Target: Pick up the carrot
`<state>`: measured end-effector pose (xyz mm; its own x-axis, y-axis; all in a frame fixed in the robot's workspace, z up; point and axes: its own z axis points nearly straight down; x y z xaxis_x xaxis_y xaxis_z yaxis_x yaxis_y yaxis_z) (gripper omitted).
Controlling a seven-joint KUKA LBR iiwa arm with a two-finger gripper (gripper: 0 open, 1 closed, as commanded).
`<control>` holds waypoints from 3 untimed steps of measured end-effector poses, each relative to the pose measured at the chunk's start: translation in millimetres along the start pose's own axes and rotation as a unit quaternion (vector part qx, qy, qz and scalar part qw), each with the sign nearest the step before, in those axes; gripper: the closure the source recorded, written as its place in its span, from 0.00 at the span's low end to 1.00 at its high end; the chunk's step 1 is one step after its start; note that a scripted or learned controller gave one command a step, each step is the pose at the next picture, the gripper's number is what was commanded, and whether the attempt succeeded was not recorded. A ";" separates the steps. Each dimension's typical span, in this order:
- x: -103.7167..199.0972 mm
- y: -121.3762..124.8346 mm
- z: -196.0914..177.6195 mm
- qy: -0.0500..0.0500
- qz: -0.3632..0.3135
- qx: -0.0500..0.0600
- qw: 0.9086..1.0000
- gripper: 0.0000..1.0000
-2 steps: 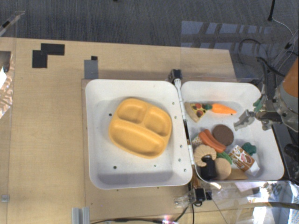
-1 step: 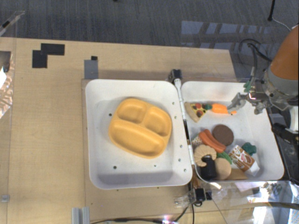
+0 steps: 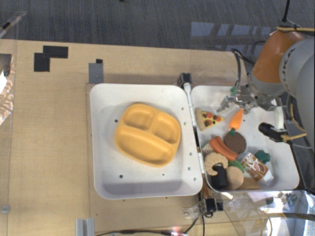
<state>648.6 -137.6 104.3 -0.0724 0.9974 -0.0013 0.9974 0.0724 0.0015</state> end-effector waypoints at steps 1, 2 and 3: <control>-31.2 -50.4 16.9 0.000 0.079 -0.003 0.997 0.00; -43.5 -101.0 15.4 0.005 -0.062 -0.007 0.998 0.00; -51.5 -118.9 14.9 0.002 -0.200 -0.009 0.980 0.00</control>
